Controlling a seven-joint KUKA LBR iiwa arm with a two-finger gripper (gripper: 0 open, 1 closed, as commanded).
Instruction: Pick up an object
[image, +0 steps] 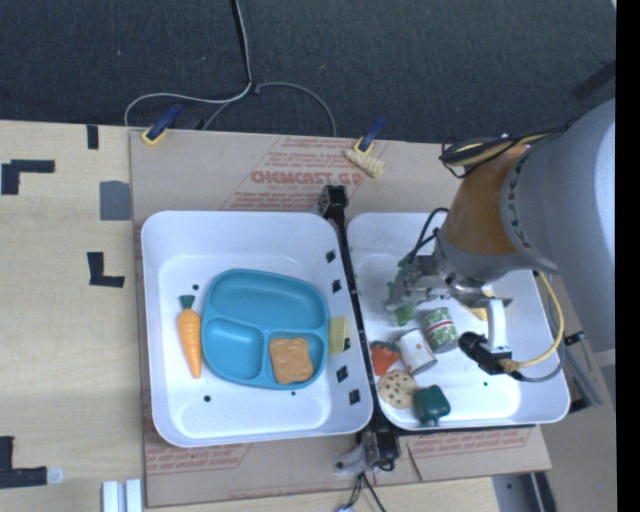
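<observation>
Grey arm (560, 200) was lowered over the right bin (540, 400); gripper (415, 290) state could not be told, nothing seen lifted yet.

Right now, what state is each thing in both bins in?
Carrot: lying flat in left bin, beside the tray.
Tray: flat in left bin.
Toast: lying in the tray's lower right compartment.
Can: on its side in right bin.
Cookie: flat in right bin.
Gripper: low over right bin.
</observation>
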